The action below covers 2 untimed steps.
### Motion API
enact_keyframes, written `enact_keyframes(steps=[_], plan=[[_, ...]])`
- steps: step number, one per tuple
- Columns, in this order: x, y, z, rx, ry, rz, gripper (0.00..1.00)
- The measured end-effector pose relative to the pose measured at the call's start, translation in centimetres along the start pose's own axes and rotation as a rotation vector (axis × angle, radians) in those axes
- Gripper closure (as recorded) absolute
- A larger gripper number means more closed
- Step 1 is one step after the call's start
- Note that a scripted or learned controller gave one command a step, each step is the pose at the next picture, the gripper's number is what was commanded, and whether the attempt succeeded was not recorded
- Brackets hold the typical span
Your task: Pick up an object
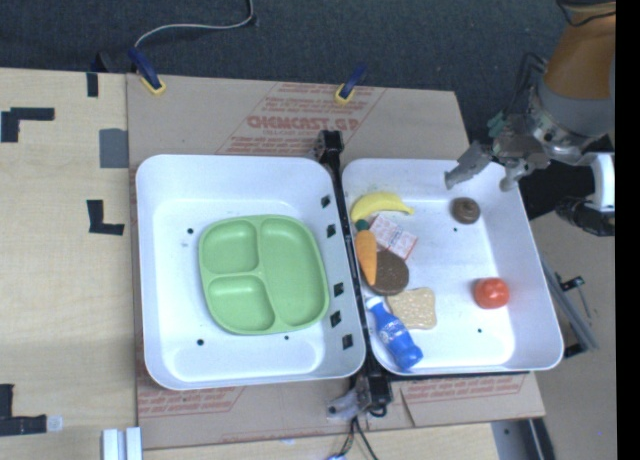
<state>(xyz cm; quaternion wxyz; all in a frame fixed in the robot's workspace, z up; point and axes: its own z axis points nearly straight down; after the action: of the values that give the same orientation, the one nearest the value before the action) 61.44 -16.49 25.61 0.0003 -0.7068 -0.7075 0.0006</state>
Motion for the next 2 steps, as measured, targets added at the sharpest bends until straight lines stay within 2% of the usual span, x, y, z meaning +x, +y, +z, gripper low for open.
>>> enact_keyframes(steps=[1,2], plan=[[5.3,4.5,12.1,0.004,0.002,-0.001,0.00],[6.6,5.8,16.2,-0.010,0.002,-0.001,0.00]])
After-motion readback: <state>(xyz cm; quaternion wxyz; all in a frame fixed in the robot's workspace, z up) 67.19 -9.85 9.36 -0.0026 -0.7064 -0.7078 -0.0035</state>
